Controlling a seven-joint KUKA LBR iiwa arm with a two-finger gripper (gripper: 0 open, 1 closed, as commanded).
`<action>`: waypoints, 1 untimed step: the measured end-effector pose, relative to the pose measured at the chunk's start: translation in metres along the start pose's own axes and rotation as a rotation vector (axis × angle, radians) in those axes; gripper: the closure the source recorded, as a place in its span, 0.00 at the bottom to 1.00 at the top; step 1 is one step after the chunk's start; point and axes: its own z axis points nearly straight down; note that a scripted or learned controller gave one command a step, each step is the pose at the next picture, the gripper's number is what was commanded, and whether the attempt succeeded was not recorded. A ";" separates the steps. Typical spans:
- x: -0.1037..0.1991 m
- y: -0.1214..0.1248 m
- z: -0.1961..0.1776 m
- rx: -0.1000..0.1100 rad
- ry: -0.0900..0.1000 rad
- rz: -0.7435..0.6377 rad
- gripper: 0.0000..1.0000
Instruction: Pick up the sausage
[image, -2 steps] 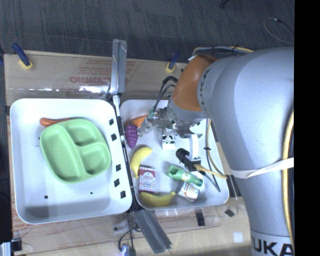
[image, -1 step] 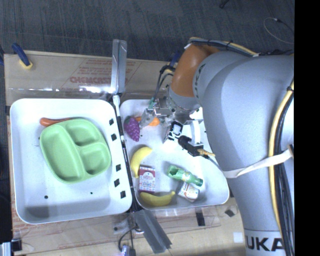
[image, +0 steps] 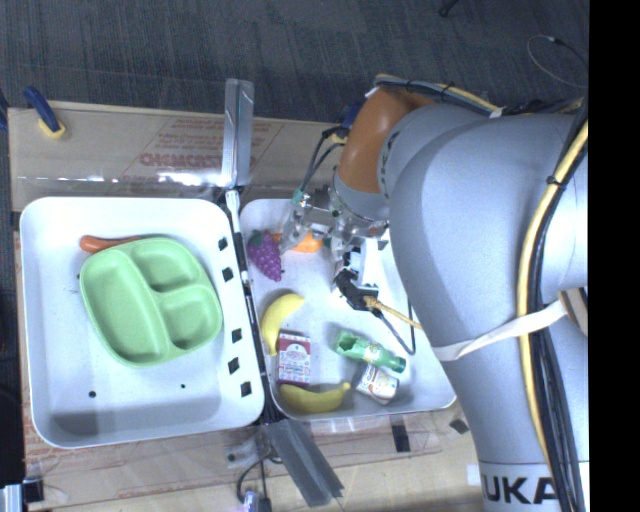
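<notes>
So the sausage (image: 118, 241) sits in the left bin (image: 60, 400), tucked along the far edge of the green plate (image: 150, 298). My gripper (image: 318, 228) is over in the right bin (image: 430, 395) near the grapes (image: 265, 256), well apart from it. Open or closed, I can't tell.

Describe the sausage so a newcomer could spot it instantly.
Look in the left white bin, which holds a green three-compartment plastic tray. Along the tray's far upper-left edge lies the thin orange-brown sausage, partly tucked behind it. Nothing else in that bin is orange or rod-shaped.
</notes>
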 end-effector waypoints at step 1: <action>-0.067 -0.077 -0.094 0.004 0.015 0.125 0.00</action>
